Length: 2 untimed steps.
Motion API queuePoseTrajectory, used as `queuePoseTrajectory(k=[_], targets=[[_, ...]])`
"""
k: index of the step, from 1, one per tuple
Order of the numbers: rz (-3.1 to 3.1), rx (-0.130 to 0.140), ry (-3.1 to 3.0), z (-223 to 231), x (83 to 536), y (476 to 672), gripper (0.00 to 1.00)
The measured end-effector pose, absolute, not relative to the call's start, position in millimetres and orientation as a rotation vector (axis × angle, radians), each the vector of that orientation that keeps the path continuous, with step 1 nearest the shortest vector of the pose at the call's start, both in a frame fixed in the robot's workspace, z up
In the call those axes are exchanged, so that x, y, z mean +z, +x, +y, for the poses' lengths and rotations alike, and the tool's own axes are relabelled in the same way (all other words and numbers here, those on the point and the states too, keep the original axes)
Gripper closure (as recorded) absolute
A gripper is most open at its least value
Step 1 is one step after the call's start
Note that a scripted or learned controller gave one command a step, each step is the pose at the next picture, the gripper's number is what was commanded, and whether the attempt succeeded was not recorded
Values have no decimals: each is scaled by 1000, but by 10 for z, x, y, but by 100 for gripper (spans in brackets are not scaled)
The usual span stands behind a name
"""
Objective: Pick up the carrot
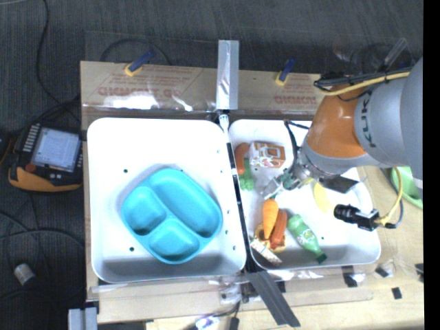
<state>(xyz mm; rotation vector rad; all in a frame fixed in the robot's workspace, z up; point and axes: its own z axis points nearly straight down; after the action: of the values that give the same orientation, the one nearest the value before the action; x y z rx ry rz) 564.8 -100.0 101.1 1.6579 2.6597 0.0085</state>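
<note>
Carrot [270, 216] just below the jaws [284, 182] of the arm [371, 126], jaw state unclear

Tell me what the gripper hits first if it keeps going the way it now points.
Most likely the carrot. The gripper points down and toward the view's lower left in the right bin, and the carrot's upper end lies just beyond its tip. Height from this slanted view is unclear, so it might pass alongside.

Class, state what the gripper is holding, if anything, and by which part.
Cannot be told: the gripper sits just above the orange carrot, its grasp unclear.
</note>
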Motion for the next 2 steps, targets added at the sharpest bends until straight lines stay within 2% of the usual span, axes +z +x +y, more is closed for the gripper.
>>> queuePoseTrajectory(k=[1, 2], targets=[[2768, 0, 1486, -197, 2353, 5724, 100], [2768, 0, 1487, -198, 2354, 5724, 0]])
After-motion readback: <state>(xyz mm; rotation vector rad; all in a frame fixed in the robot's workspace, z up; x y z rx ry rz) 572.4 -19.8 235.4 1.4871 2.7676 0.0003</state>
